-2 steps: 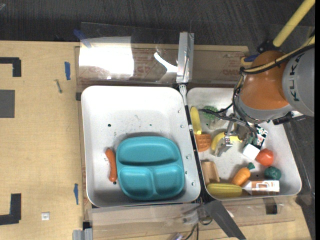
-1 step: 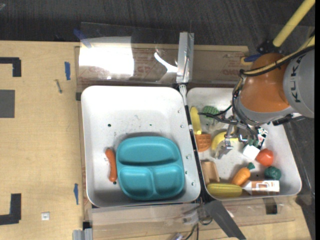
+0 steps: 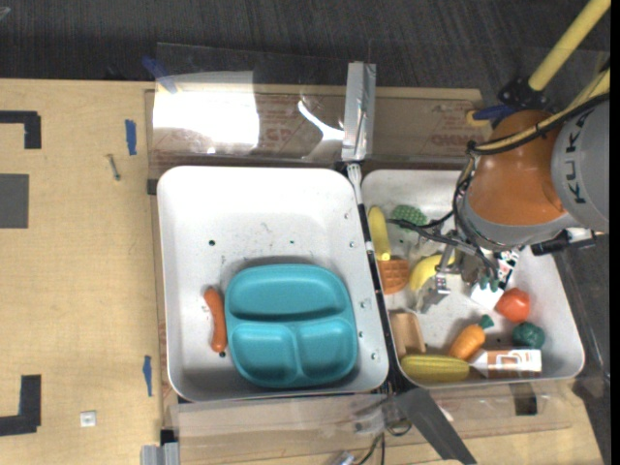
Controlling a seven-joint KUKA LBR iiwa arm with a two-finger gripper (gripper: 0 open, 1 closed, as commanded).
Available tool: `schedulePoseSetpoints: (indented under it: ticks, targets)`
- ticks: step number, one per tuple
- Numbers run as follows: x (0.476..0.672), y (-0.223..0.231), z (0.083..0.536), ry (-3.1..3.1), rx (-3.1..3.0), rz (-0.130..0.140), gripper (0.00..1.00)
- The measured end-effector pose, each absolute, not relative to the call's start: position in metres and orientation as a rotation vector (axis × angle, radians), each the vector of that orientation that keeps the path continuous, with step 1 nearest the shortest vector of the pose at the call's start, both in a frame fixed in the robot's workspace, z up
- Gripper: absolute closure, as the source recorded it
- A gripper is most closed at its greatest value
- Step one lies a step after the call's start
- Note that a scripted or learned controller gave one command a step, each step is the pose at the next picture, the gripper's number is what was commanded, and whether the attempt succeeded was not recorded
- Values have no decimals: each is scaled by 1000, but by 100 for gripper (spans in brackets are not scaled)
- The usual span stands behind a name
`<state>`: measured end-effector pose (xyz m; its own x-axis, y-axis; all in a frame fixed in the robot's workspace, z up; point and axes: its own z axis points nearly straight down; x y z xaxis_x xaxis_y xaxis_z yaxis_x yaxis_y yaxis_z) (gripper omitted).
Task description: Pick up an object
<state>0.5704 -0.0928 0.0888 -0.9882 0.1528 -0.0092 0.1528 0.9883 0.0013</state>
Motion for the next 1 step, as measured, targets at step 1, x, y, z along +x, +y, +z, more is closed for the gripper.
schedulePoseSetpoints:
  ticks: [1]
  targets:
    - [573,-92,101,3115,236,1,100]
